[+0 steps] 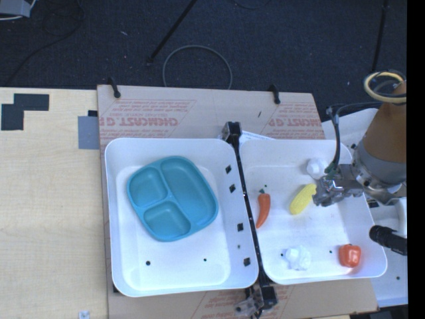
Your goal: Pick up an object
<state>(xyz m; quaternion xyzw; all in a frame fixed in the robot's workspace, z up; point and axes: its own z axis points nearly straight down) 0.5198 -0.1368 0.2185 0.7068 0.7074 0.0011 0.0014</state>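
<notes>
The right bin (279, 155) holds a yellow corn-like piece (302, 199), an orange-red pepper (263, 209), a small white ball (313, 168), a crumpled white lump (297, 257) and a red-orange chunk (350, 255). My gripper (327, 193) hangs low over this bin's right part, just right of the yellow piece and close to touching it. Nothing shows between its tips.
The left bin (126, 258) carries a blue divided plate (172, 197). A black clip bar (243, 205) runs along the seam between the two bins. The arm's wrist with its orange band (388, 135) and a cable stand over the right bin's right edge.
</notes>
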